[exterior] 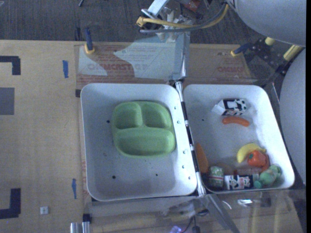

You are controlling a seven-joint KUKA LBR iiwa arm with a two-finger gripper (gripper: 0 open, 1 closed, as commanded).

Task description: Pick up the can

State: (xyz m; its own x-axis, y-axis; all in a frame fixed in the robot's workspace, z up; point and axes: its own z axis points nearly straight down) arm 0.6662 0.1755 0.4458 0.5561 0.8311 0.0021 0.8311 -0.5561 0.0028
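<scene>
Camera view: two white bins sit side by side on the surface. The left bin [92,144] holds a green tray [143,129]. The right bin [272,106] holds a cow-print carton [233,106], a sausage [236,122], a banana [248,150], an orange fruit [256,158] and a carrot [201,158] along the left wall. The can [215,175] appears to be the small green-labelled item at the bin's near left corner, touching a second carton [238,181]; its identity is not certain at this size. The hand [160,21] is at the top of the view, beyond the bins and well apart from the can; whether it is open cannot be told, and nothing is seen in it.

Risks: the can is wedged against wall, carrot and carton, so a finger may strike the wall or grasp a neighbour instead
</scene>
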